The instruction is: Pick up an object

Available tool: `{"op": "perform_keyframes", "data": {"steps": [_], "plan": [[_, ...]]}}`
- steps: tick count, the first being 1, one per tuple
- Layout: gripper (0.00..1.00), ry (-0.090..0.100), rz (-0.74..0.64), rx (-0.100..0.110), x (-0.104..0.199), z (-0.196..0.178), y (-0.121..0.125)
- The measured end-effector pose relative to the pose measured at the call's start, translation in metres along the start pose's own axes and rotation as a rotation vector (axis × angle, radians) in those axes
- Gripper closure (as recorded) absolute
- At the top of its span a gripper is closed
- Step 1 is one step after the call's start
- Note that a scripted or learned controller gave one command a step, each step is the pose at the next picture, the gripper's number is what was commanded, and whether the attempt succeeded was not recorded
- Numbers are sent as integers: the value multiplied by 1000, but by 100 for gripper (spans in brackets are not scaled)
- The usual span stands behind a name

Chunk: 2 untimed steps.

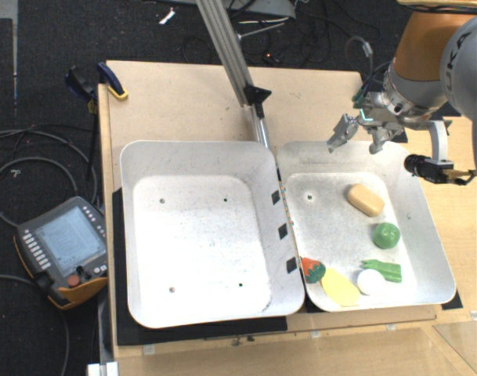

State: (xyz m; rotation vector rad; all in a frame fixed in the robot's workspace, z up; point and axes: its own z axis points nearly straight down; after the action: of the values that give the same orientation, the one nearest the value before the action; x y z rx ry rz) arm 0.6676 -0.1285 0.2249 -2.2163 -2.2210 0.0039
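- Wooden desk point(191, 100) carries two white bins; the toys cluster in the right bin point(426, 233).
- Gripper point(362, 134) hangs open and empty over that bin's far rim, likely poised to descend.
- Nearest target: tan block point(366, 200).

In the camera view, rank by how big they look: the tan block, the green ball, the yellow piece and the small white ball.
Largest to smallest, as they look:
1. tan block and yellow piece, too alike to rank
2. green ball
3. small white ball, partly hidden behind the green toy, so less sure
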Motion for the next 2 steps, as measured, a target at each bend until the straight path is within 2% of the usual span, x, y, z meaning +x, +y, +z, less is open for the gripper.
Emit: {"op": "perform_keyframes", "data": {"steps": [1,2], "plan": [[0,-2,-1,-3,0,-3,0],[0,-1,-1,0,2,60,6]]}}
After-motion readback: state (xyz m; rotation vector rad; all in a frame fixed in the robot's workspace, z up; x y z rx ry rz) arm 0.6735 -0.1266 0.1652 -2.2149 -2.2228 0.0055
